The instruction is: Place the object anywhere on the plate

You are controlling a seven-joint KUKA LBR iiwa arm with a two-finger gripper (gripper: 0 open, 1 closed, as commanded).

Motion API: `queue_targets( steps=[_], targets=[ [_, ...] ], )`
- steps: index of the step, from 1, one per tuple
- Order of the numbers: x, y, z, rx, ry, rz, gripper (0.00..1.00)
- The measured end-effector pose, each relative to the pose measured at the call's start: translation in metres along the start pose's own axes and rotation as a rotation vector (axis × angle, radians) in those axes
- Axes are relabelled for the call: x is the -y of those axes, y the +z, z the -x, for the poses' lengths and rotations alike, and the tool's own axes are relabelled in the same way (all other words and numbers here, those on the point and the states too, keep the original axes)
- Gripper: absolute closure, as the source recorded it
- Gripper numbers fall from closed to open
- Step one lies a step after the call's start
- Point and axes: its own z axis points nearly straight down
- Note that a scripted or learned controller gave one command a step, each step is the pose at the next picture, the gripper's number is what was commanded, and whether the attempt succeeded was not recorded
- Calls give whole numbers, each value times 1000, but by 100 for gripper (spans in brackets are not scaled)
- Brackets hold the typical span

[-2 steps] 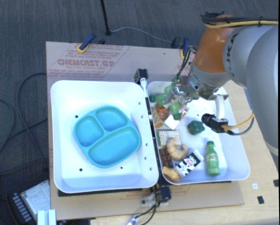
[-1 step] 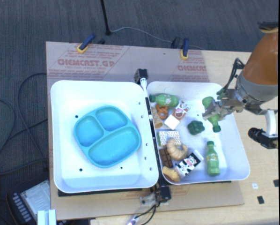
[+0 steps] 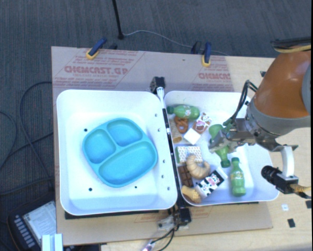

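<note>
A blue plate with three compartments lies in the left white bin, with nothing on it. My gripper hangs low over the middle of the right bin, under the grey and orange arm. A green toy piece shows just above the gripper and another green bit just below it; whether either is held is hidden by the wrist. A green bottle lies just below and right of the gripper.
The right bin's left half is crowded: a green vegetable, a brown doughnut, a small red carton, a white block, a croissant, a cow-patterned carton. A ridge divides the bins.
</note>
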Motion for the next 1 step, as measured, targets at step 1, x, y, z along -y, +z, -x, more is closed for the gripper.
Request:
queue_targets(
  steps=[1],
  targets=[
    [-9, -25, -50, 0, 0, 0, 100]
  ],
)
